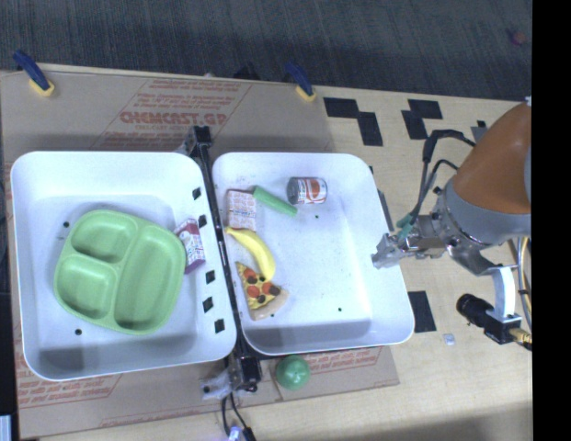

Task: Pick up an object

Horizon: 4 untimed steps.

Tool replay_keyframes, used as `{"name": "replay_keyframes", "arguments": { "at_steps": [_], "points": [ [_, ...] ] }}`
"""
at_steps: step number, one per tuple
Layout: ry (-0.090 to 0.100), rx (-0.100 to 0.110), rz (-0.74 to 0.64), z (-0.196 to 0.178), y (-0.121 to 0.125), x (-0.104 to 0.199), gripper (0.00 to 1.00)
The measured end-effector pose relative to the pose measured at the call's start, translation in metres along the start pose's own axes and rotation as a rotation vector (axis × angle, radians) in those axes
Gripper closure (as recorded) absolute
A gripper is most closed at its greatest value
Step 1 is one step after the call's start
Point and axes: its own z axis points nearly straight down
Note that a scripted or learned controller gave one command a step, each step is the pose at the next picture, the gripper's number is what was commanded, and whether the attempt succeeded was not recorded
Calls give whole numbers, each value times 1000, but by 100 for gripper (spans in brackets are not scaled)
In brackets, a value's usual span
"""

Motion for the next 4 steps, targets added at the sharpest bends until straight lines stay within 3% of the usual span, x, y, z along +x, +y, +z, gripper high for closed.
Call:
{"name": "replay_keyframes", "arguments": {
  "at_steps": [1, 2, 3, 4],
  "points": [
    [2, 4, -2, 15, -1, 2, 100],
    [2, 3, -4, 21, 0, 27, 100],
    [2, 5, -3, 42, -1, 27, 100],
    [2, 2, 0, 36, 0, 1, 100]
  ]
}}
